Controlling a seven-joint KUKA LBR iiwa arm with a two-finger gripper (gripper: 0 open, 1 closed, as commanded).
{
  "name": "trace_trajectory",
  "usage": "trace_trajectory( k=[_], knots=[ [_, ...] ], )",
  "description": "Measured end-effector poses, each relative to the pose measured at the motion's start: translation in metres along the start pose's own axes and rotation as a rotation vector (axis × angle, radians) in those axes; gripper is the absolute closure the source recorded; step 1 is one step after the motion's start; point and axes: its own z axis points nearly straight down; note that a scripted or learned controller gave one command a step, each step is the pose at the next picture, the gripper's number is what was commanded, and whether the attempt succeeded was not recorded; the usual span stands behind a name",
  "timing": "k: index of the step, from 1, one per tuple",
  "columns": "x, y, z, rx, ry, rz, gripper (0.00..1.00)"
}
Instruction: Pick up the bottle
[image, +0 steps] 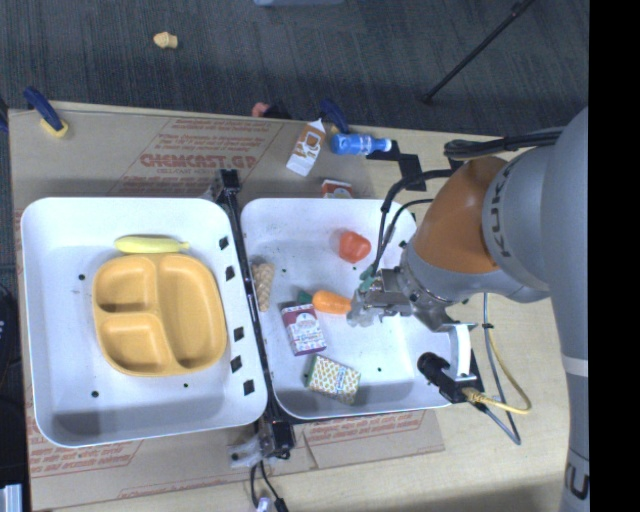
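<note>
My gripper (366, 306) hangs over the right bin (300, 215); the bottle (357, 145) lies behind it on the bench (200, 140); the tray (158, 311) sits in the left bin (40, 300).

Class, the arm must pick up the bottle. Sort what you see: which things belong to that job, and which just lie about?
Job: blue bottle on the bench beyond the bins; gripper.

Lying about: yellow divided plate, banana, carrot, red pepper, two small boxes.

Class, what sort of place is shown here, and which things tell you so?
Probably a robot test bench: a grey arm reaches over two white bins, clamped on cardboard, holding toy food.
</note>
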Motion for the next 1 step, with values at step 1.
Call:
trace_trajectory(
  k=[1],
  knots=[
    [-0.0038,-0.0381,-0.0257,0.000,0.001,0.055,1.00]
  ],
)
